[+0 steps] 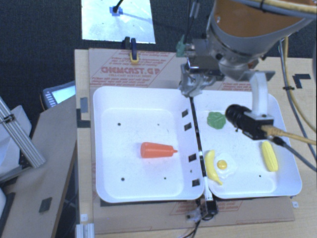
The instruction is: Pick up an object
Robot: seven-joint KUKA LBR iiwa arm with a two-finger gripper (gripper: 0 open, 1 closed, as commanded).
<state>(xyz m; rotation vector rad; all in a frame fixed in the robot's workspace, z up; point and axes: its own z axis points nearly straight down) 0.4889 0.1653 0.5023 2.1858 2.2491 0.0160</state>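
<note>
A grey two-finger end effector (190, 86) is seen at the far edge of the bins, just above the dividing wall between the two shallow white plastic bins, hanging from the arm's grey wrist and broad orange band. Whether it is spread or pressed together cannot be told, since the tip is small and blurred against the wall; nothing is seen held in it.

In the left white bin (111, 182) an orange plastic carrot (157, 150) lies on its side near the middle, its pointed end turned toward the divider. It is placed well apart from the end effector, nearer the camera and to the left of it.

In the right white bin (287, 185) a green leafy plastic piece (216, 119) is found closest to the end effector, just to its right and nearer the camera. A yellow plastic banana (212, 166) lies beside the divider, touching a white toy fried egg with a yellow yolk (224, 165). A yellow plastic corn cob (269, 156) lies further right. A black cylindrical unit on a white bracket (246, 120) is seen over this bin.

Both bins rest on a sheet of printed cardboard (131, 66) on the table.
</note>
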